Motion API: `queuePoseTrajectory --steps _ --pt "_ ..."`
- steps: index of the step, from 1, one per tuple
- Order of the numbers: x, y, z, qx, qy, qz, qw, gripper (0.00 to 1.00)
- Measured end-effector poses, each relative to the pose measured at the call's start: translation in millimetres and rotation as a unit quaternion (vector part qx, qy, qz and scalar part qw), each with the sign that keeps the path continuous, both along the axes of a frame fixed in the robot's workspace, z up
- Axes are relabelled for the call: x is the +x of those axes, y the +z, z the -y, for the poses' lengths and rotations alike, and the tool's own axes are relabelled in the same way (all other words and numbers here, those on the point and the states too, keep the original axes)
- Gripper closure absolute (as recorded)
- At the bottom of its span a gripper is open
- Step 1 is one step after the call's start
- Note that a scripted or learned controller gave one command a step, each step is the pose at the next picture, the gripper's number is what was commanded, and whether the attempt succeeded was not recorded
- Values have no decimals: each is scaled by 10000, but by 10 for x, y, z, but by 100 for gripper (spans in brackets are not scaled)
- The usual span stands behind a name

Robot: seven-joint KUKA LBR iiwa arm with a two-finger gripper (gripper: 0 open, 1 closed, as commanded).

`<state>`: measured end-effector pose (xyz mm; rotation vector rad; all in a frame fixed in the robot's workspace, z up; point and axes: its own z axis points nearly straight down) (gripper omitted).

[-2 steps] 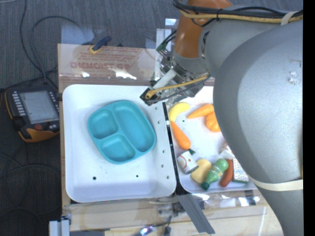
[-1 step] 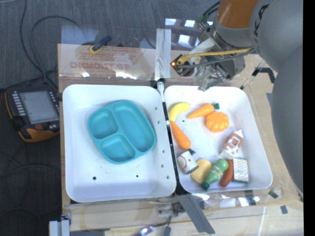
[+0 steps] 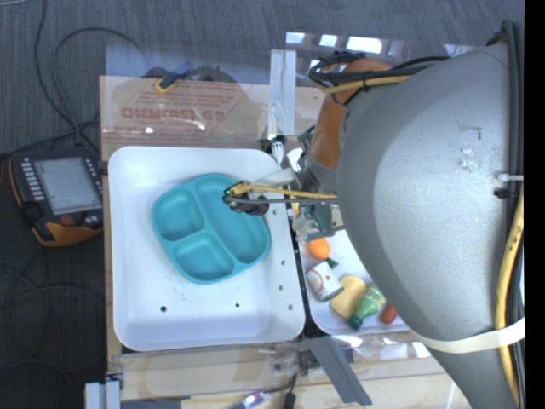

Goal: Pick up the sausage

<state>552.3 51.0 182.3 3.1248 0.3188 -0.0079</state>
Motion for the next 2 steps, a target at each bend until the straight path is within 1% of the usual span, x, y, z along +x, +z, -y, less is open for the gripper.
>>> queuePoseTrajectory --steps 1,2 --pt "84 2043 76 -8 1216 13 9926 100" --pt "-471 804 -295 -3 464 -4 9989 100"
